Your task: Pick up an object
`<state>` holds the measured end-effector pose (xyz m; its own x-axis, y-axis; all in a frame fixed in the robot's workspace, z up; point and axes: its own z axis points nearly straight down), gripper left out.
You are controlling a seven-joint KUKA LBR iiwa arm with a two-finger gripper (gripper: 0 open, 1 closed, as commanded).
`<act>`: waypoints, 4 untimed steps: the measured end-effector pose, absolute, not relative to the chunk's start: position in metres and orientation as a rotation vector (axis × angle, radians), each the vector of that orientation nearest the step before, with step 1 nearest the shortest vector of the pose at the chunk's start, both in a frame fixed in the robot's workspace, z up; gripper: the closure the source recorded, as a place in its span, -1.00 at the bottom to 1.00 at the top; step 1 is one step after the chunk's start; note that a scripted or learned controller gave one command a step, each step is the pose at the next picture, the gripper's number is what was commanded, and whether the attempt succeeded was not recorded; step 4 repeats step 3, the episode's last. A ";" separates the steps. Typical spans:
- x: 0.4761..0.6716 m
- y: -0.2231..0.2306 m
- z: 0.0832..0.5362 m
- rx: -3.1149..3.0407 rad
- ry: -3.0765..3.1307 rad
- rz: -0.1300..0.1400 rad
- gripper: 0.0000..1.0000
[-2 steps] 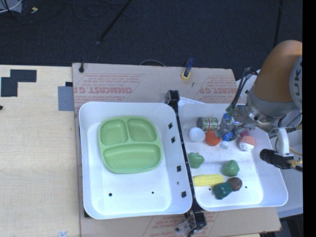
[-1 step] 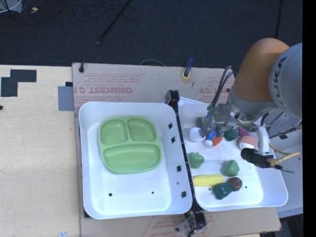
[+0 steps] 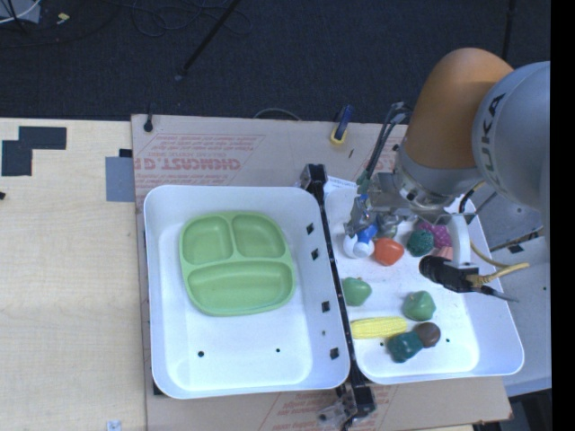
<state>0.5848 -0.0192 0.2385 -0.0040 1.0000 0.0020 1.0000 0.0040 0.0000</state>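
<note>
Arm [image 3: 517, 124] marked KUKA; jaws at blue-white toy [image 3: 363, 245], clenched or not unclear; cardboard [image 3: 207, 151] print perhaps CHEMCAST

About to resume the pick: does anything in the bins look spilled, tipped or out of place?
Nothing stands out. The green plate lies flat inside the left bin. The yellow corn, the orange toy and the other things all lie inside the right bin, with the hand close to the orange toy.

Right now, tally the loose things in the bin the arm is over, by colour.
Green toys: 2
Teal toys: 2
Yellow toy: 1
Orange toy: 1
Brown toy: 1
Pink toy: 1
Blue-and-white toy: 1
Total: 9
</note>
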 end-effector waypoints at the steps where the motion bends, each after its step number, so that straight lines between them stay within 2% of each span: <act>1: 0.582 -0.014 0.223 -2.218 -2.220 0.005 1.00; 2: 0.582 -0.015 0.233 -2.219 -2.222 0.002 1.00; 4: 0.578 -0.018 0.220 -2.221 -2.218 0.005 1.00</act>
